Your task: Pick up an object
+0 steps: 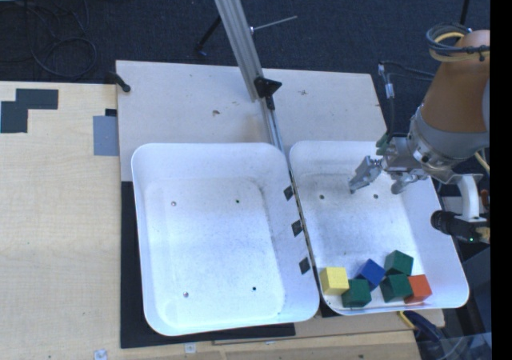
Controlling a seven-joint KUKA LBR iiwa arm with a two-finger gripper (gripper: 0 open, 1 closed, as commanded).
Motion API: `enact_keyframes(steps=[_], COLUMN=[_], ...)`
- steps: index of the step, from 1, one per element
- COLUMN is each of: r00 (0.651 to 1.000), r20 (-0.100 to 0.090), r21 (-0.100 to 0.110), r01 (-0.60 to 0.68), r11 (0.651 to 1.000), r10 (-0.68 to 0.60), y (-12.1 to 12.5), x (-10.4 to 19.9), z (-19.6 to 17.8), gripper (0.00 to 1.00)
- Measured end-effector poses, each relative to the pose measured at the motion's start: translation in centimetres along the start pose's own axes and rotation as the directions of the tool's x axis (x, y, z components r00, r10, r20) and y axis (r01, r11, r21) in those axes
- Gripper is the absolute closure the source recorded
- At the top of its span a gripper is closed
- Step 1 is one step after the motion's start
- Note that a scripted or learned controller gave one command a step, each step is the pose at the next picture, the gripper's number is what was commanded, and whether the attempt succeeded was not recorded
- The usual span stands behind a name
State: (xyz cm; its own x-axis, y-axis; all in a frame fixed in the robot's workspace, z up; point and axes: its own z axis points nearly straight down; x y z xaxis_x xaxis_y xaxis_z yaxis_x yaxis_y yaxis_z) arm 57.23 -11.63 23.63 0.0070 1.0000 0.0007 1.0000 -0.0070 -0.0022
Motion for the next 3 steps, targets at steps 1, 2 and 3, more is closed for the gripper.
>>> enact_keyframes(steps=[1,2,3], r00=[1.0,1.0,1.0], r20=[0.0,-0.001,0.0], r21=[-0.002,0.007,0.001], r01=[0.002,0.005,0.002], r11=[1.0,1.0,1.0], r10=[-0.002,-0.005,-0.002], y=[-2.6,-0.2,-0.2], x=[-0.3,-0.7,-0.8], z=[-3.1,5.6,5.1], gripper=[0.0,0.0,0.0])
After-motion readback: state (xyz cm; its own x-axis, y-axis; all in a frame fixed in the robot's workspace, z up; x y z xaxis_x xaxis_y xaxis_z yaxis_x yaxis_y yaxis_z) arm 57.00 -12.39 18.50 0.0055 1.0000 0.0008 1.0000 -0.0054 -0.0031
